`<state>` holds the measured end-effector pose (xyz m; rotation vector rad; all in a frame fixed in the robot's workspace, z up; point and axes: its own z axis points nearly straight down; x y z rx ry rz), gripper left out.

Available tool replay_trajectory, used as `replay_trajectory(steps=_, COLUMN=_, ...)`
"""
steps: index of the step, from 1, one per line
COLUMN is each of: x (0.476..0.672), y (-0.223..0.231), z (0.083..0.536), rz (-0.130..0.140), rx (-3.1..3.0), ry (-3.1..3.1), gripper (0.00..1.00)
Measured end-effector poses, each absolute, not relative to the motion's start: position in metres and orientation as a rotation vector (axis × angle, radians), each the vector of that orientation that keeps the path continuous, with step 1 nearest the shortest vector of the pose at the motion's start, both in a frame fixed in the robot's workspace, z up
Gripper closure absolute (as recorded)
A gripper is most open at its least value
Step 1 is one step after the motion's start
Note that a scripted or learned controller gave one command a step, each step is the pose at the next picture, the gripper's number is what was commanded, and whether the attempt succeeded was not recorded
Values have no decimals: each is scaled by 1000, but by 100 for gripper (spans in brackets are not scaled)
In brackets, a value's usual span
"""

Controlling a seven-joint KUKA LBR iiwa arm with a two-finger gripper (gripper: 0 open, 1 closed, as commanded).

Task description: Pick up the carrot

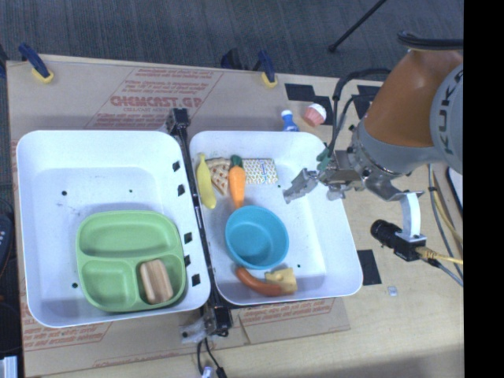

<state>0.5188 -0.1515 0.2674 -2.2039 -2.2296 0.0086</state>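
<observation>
carrot [237, 182] in rt bin | pincer [300, 186] apart, holds nothing | cardboard [150, 101] reads "CHEMCAST GP"

We see a bench [409, 305] bearing cardboard [118, 93], with two white bins [39, 156] side by side on top.
</observation>
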Motion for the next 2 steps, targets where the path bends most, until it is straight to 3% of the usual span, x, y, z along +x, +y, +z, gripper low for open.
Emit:
replay_trajectory(steps=1, x=536, y=-90, z=114, rz=-2, rx=-2387, ry=-2038, gripper=0)
replay_trajectory(steps=2, x=592, y=-132, z=106, rz=-29, rx=-2746, ry=-1553, gripper=0)
